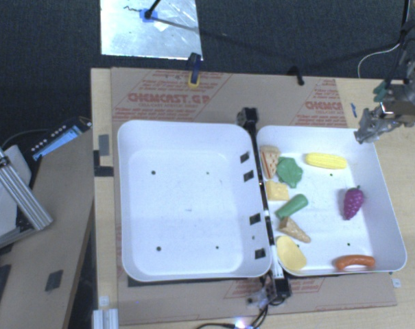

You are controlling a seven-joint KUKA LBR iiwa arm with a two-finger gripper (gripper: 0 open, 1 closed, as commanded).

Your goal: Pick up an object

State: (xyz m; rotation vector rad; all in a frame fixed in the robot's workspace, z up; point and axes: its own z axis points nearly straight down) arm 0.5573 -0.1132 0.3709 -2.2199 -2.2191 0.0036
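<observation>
The right bin [389,204] holds several toy foods: a yellow corn cob [325,161], a purple grape bunch [353,202], a green leafy piece [289,171], a green pickle [292,205], a waffle-like piece [269,161], a yellow cheese wedge [276,191], an orange-tan cone [295,231], a yellow lemon-like piece [291,253] and an orange sausage [354,262]. My gripper [369,130] hangs at the bin's far right corner, above the rim and apart from every object. Nothing is seen between its fingers.
The left bin [186,197] sits beside the right one, joined by a black divider with clips [257,184]. Both rest on a cardboard sheet [166,91]. A shiny plate [149,19] lies on the dark floor at the back. Aluminium framing [15,190] stands at the left.
</observation>
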